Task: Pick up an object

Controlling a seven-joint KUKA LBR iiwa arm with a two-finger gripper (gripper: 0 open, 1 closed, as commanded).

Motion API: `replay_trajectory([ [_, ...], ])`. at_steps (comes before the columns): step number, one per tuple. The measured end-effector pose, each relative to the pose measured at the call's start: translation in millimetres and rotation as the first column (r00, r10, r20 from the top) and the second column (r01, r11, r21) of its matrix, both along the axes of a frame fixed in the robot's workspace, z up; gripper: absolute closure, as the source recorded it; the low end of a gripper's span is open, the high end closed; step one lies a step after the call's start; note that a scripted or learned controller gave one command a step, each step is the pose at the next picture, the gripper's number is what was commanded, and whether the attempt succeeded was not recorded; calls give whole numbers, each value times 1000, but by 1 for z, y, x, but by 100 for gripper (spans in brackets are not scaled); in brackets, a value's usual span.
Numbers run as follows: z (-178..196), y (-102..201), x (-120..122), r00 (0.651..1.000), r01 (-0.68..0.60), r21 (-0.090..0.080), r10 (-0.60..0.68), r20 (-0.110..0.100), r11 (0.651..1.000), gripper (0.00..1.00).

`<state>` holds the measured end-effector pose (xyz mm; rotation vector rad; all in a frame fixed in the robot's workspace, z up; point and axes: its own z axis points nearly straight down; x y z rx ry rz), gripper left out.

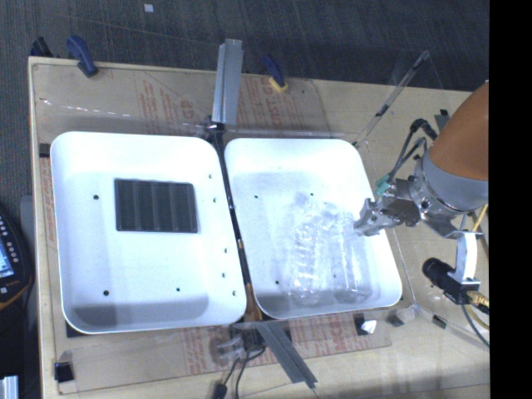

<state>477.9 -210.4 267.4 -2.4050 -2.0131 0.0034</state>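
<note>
Here, two white bins (58, 165) sit on a tan bench (332, 98) over dark floor (332, 15). The gripper (370, 220) hovers at the right bin's edge, possibly near clear bottles (324, 252); its grip is unclear.

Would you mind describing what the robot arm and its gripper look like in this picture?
The arm enters from the right as a rounded grey body with a broad orange band above the wrist. Thin dark cables loop along its near side. The gripper is a small grey metal assembly, with a touch of green just above it. Its fine detail is too small to make out.
</note>
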Motion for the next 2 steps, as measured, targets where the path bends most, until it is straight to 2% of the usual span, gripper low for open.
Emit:
replay_trajectory([
  [1,0,0,0,1000,0,0,0,0,1000,0],
  [2,24,13,0,1000,-25,-3,25,6,1000,0],
])
